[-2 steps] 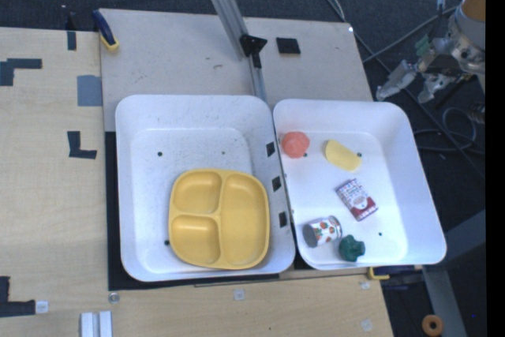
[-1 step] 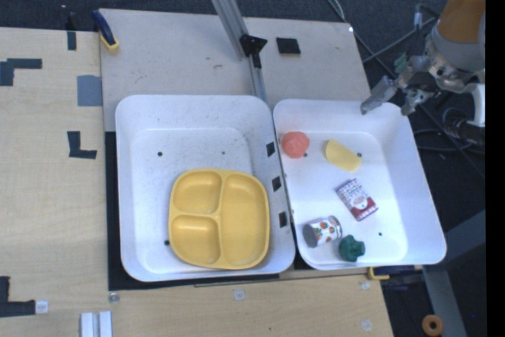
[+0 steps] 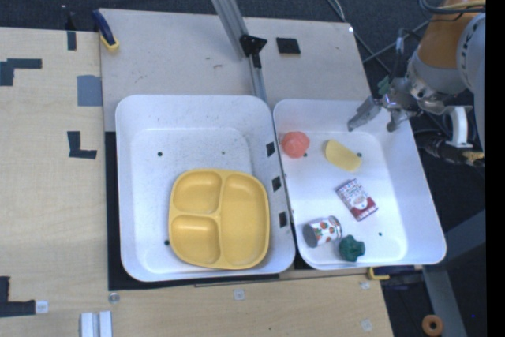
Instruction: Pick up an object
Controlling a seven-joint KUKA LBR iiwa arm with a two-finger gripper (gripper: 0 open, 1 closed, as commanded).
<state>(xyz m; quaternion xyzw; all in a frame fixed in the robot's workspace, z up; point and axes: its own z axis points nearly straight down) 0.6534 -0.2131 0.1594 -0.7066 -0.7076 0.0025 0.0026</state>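
A pale bench top (image 3: 189,51) carries two shallow white bins side by side at the centre of the frame, the left bin (image 3: 130,170) wider than the right bin (image 3: 414,193). A black square patch (image 3: 289,46) lies on the bench above the right bin, and a blue-and-yellow clamp (image 3: 105,30) grips its upper-left corner.

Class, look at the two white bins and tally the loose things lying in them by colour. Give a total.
Yellow: 2, the divided tray and the yellow lump
Pink-red: 1, the ball
Red and white: 2, the packet and the small can
Green: 1, the green toy
Total: 6
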